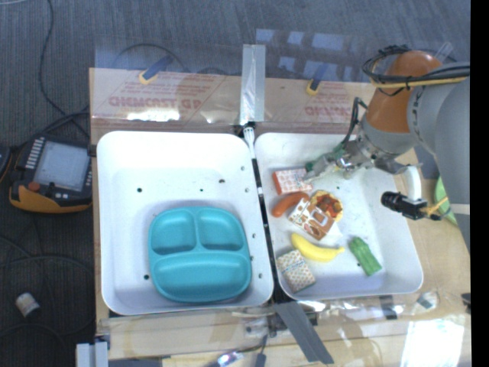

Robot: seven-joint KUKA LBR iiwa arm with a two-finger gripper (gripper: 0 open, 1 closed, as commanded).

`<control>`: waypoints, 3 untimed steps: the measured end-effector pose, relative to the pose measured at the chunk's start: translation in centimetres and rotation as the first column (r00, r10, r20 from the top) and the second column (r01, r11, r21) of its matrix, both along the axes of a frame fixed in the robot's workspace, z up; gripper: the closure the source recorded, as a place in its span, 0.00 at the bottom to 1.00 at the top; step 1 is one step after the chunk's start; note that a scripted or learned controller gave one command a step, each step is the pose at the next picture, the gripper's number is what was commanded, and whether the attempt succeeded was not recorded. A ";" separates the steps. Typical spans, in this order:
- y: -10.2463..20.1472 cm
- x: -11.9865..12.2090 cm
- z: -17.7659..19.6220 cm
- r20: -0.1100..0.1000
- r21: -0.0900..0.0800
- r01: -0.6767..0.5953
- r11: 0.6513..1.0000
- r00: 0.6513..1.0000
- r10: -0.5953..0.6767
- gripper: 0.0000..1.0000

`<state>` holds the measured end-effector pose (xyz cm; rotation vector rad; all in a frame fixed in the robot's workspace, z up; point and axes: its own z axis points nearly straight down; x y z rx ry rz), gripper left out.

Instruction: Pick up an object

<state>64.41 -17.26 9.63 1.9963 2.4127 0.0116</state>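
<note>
The camera view looks down on a cardboard-topped bench (pixel 191 102) carrying two shallow white bins side by side. The left bin (pixel 126 167) holds a teal divided tray (pixel 200 252) with three compartments, lying toward its near side. The right bin (pixel 397 258) holds a cluster of small objects. The grey arm with its orange band (pixel 401 90) reaches in from the right over the far right corner of the right bin, and the gripper (pixel 340 161) sits low above the far part of that bin; its tips are too small and blurred to tell whether they are spread or closed, and nothing can be made out between them.

Within the right bin, a red, white and orange packet (pixel 317 214) lies near the middle. Near it, toward the near side, is a yellow banana (pixel 315 248). A pale speckled block (pixel 295 269) rests at the near left corner, just beside the banana. A pink-and-white box (pixel 290 180) lies toward the far left, near the gripper, with a red sausage-shaped piece (pixel 289 202) just on its near side, touching the packet. A green cylindrical object (pixel 366 255) lies to the right of the banana, apart from it.

On the floor to the left of the bench sits a handheld control pendant (pixel 50 174) with an orange underside.
</note>
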 end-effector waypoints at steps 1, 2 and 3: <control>2.8 -3.3 6.1 -0.014 0.001 -0.062 0.998 0.998 0.062 0.00; 6.5 -9.3 4.9 -0.015 0.002 -0.137 0.991 0.990 0.137 0.00; 6.7 -9.3 5.7 -0.017 0.007 -0.139 0.990 0.990 0.140 1.00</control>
